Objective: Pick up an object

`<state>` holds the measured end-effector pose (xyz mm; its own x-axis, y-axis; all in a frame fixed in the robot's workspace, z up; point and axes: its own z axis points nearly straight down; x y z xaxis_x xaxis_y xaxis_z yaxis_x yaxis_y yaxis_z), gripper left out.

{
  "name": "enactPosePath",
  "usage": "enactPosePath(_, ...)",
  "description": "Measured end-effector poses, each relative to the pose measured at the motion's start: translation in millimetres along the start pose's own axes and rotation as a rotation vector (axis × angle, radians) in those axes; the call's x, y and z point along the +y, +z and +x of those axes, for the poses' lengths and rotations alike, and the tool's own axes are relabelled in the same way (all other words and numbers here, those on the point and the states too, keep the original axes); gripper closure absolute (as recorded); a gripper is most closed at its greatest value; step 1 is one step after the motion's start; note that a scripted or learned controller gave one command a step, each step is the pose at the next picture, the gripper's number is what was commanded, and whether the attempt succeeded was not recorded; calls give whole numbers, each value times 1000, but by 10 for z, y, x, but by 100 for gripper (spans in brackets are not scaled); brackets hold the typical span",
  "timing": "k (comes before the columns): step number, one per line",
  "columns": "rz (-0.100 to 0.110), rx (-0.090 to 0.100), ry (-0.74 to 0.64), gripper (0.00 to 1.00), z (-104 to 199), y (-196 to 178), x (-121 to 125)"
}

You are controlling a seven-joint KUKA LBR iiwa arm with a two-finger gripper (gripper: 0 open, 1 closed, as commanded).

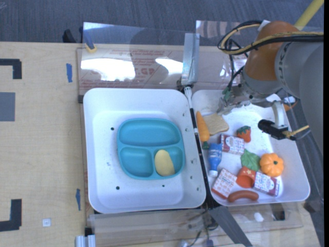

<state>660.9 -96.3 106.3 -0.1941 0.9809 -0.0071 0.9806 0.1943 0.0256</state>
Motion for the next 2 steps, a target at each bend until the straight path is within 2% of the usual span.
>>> enactPosePath(1, 3, 1, 0, 0, 2, 14, -7)
enactPosePath(2, -4, -1, 1, 100, -5, -104, 10)
